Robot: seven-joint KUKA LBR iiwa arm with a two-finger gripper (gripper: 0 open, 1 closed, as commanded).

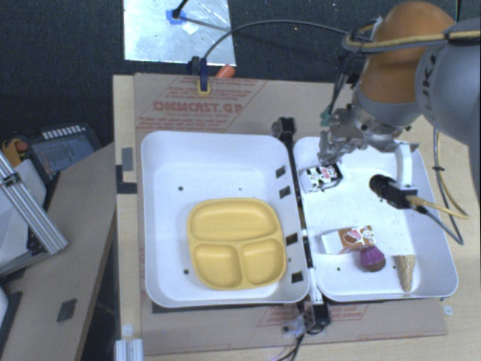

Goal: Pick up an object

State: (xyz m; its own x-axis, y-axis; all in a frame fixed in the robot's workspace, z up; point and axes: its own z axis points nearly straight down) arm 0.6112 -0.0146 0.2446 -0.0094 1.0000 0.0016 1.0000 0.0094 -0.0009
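**Arm low over the right bin's far-left corner**

The grey arm, its orange band uppermost, reaches in from the right and bends down so that the end effector [328, 156] hangs at the far-left corner of the right bin [432, 277]. Just beneath its tip lies a small black-and-white patterned packet [322, 177]; whether the two touch cannot be told, nor how the end effector is set (it is too dark and small here). A black cylindrical part [387, 189] juts out beside the wrist. Nearer the front of the same bin lie a white-and-orange wrapper [347, 240], a purple round toy [371, 259] and a tan cone [406, 271]. The left bin [161, 201] holds a yellow divided tray [236, 242]. Both bins sit on the worktop [90, 224].
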